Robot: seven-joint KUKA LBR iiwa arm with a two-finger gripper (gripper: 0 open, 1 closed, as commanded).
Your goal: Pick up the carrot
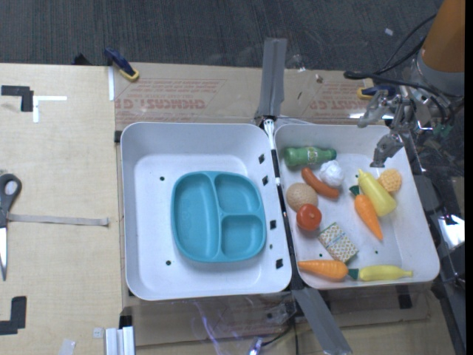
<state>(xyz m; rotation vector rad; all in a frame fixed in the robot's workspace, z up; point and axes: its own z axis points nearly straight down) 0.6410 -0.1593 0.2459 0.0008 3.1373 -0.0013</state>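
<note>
Gripper (386,150) hovering just above-right of carrot (367,214) — approach step, nothing grabbed, can't tell fingers' state — needing to drop lower next.

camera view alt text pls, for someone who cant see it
Seen from above, a gripper hangs over the far right corner of the right bin, which holds toy food including two carrots, a tomato and a green bottle. The left bin holds a blue divided plate. Scissors lie on the bench at far left.
</note>
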